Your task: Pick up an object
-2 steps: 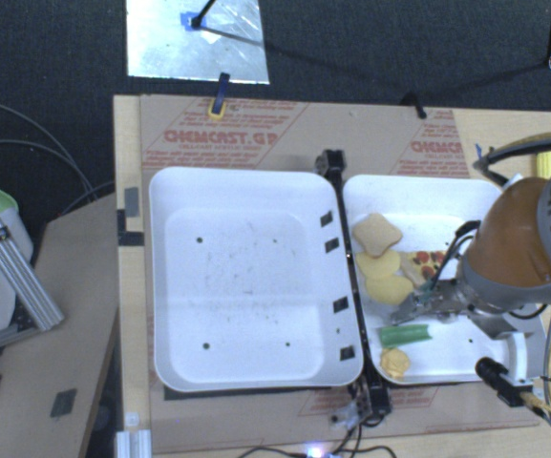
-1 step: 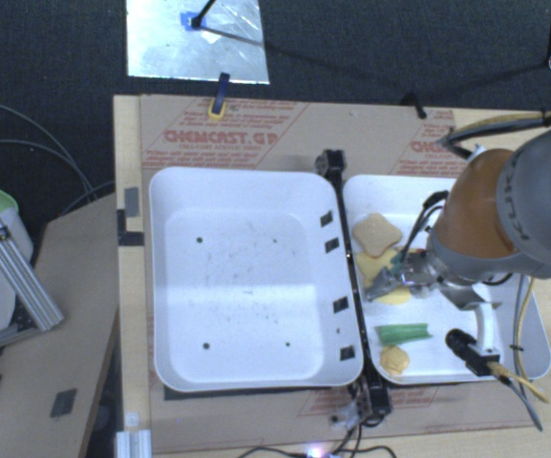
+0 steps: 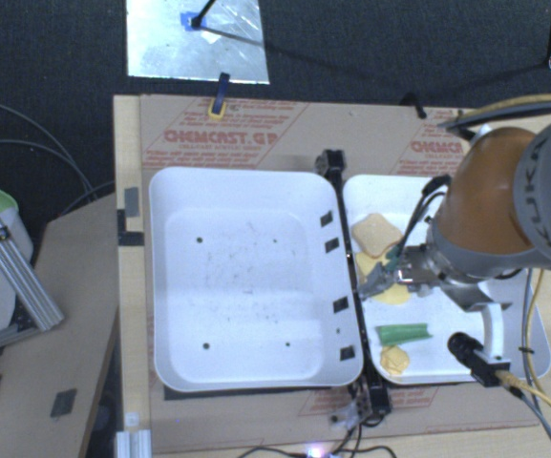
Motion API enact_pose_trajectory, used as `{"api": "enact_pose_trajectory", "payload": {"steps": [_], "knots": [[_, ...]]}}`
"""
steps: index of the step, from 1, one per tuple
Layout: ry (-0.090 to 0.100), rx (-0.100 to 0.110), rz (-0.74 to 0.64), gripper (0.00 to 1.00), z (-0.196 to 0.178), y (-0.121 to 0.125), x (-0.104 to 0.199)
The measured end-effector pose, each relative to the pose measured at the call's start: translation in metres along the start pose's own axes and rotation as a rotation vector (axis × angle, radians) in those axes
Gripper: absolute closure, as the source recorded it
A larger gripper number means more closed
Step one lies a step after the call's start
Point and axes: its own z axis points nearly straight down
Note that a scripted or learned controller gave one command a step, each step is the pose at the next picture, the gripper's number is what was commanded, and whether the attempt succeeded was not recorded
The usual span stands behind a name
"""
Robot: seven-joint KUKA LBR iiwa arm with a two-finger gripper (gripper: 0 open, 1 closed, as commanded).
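The pale yellow soft lump [image 3: 394, 294] lies in the right white bin [image 3: 418, 375], close to its left wall, just under the gripper [image 3: 378, 280]. I cannot tell the state of the gripper. The tan bread-like piece [image 3: 375, 233] sits near; the grasp may catch it instead, or slip against the wall.
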Motion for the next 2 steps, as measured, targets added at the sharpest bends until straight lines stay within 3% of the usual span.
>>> {"api": "enact_pose_trajectory", "payload": {"steps": [1, 2], "knots": [[-0.003, 0.003, 0.004, 1.0, -0.006, 0.001, -0.004], [-0.001, 0.006, -0.001, 1.0, -0.022, 0.0, 0.055]]}}
